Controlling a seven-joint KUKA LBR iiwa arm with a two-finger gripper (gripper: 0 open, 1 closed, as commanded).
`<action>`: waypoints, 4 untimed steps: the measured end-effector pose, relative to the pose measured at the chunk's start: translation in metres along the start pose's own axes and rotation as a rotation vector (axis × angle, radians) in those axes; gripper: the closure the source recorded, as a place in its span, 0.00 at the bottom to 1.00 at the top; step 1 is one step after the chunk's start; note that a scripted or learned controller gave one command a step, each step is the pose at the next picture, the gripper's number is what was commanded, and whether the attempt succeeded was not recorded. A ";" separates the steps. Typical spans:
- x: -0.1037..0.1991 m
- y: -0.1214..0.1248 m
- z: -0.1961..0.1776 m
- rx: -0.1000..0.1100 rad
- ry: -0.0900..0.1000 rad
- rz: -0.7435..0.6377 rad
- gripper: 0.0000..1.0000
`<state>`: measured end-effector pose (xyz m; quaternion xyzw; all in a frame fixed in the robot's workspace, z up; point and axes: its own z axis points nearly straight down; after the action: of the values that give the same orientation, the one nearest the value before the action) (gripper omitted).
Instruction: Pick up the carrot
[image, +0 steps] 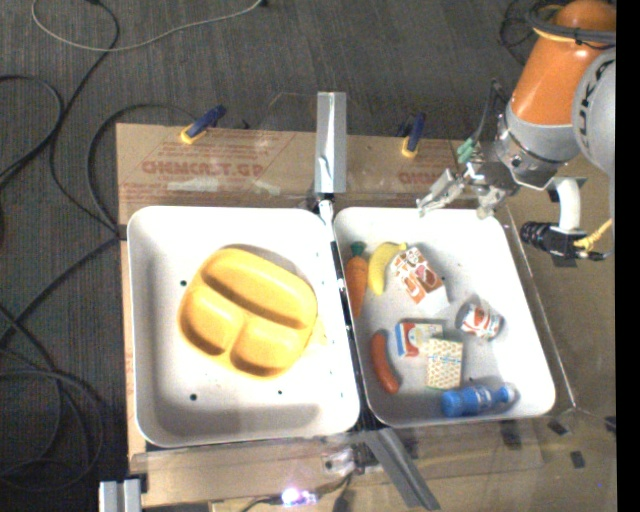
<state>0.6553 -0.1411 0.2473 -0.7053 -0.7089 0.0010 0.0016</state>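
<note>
We note the slim orange toy carrot with green top (356, 283) lying lengthwise, top-to-bottom, against the right white bin's (530, 300) left wall. The two-finger gripper (462, 192), fingers spread and empty, hovers upper right of it.

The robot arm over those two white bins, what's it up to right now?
It is meant to pick up the carrot, which lies untouched along the left wall of the right bin, beside a banana. The gripper hovers above that bin's far edge, open and holding nothing. The left bin holds a yellow divided tray.
</note>
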 end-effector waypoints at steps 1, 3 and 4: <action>0.039 -0.015 0.055 0.001 -0.002 -0.049 0.00; 0.226 -0.120 0.067 0.002 0.000 -0.446 0.00; 0.187 -0.102 0.008 0.000 -0.002 -0.432 0.00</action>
<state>0.5521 0.0456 0.2397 -0.5371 -0.8435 0.0013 0.0013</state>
